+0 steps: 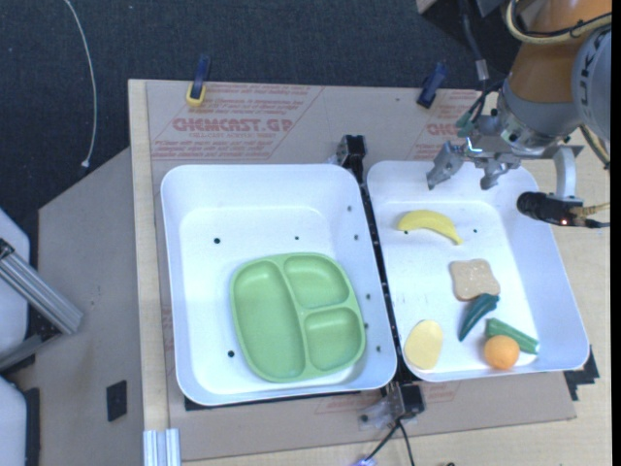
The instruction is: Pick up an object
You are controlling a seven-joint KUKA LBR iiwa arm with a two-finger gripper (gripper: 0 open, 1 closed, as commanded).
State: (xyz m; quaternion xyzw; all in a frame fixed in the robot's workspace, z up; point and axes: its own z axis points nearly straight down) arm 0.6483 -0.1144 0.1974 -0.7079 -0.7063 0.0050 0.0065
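In the right bin [543,260] lie a yellow banana [430,224], a tan slice of bread [473,279], a dark green pepper [477,315], a pale yellow round piece [423,344] and an orange carrot with a green top [506,348]. My gripper [470,171] hangs over the bin's far edge, above and a little right of the banana. Its two fingers are spread apart with nothing between them.
The left bin [194,260] holds a green divided plate [294,314]. A black clamp [351,149] sits between the bins at the back. Blue clips [432,83] hold the cardboard bench. A black sensor [545,205] sticks out at the right bin's right rim.
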